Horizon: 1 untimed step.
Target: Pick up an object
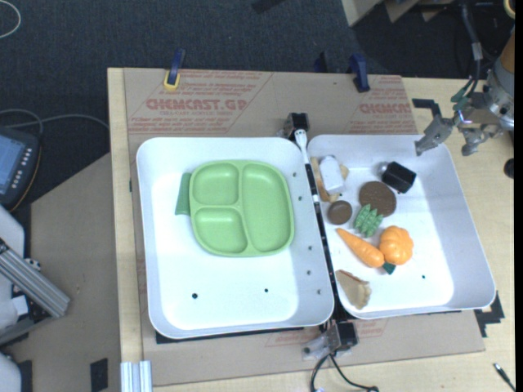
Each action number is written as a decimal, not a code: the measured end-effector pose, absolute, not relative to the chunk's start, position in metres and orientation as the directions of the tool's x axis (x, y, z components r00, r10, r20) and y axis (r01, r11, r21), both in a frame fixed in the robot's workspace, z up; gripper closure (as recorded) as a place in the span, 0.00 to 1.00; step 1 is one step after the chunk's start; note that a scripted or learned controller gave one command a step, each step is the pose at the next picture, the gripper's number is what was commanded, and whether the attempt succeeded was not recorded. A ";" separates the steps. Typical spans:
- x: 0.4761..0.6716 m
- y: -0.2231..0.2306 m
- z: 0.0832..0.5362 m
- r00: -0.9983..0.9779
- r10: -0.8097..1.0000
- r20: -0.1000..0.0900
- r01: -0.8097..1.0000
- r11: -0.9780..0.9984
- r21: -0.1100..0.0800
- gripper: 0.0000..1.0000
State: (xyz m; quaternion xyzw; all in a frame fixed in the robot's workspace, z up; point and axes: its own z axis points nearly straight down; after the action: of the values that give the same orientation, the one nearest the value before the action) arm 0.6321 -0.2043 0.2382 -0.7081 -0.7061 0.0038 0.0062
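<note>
dark carpet surrounds the counter (245, 96) with two white bins. gripper (452, 134) hovers at the right bin's (458, 243) one o'clock corner, jaws wide and holding nothing. orange toy (395, 244) lies near that bin's centre; green tray (242, 207) fills the left bin (163, 284).

A: What colours fill the left white bin (163, 243)?
B: A pale green divided plate (242, 207).
A: And the right white bin (458, 243)?
B: An orange toy carrot (360, 247), an orange pumpkin (395, 244), two brown discs (377, 197), a black block (399, 175), a green ridged piece (368, 219).
</note>
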 end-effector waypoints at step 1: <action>0.635 -0.204 0.247 0.000 1.000 0.000 1.000 0.000 0.000 0.00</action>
State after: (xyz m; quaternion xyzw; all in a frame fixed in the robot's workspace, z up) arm 0.6348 -0.2039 0.2467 -0.7070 -0.7072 0.0001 0.0001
